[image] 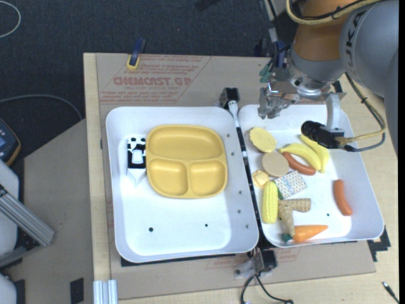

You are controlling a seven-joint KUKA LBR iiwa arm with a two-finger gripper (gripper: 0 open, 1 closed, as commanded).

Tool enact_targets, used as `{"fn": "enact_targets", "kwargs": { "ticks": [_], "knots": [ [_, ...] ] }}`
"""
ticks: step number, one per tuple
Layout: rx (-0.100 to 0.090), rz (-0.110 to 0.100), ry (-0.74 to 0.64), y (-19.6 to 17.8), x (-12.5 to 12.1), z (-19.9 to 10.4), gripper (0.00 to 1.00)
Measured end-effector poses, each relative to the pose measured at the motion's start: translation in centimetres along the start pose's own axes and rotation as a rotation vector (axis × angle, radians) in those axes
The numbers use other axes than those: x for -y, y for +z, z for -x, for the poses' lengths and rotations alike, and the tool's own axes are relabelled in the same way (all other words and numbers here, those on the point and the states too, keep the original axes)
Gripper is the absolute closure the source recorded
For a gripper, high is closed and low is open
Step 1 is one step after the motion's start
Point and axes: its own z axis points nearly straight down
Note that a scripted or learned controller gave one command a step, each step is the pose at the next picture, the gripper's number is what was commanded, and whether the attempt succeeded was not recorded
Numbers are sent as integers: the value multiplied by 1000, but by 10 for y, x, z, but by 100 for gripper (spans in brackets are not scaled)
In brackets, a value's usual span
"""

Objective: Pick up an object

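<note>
My gripper (273,108) hangs over the far left corner of the right bin (369,198), open with nothing between its fingers. Just in front of it lies a pale yellow oval slice (262,139). Beyond that sit a round tan disc (275,164), a banana (311,152) and a red sausage (299,163). Nearer the front are a corn cob (270,201), a patterned packet (291,184), a tan cracker (297,205), a carrot (309,232) and an orange sausage (342,197).
The left bin (183,236) holds a yellow divided plate (186,160) with a small black-and-white object (136,154) beside its left edge. A black clip (229,97) sits at the far end of the wall between the bins.
</note>
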Motion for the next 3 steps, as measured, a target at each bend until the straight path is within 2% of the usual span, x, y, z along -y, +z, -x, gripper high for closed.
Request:
{"fn": "enact_targets", "kwargs": {
  "ticks": [1, 2, 3],
  "knots": [
    [1, 1, 1, 5, -3, -50, 100],
    [1, -1, 2, -3, 16, -86, 100],
    [2, -2, 5, -2, 18, -87, 100]
  ]
}}
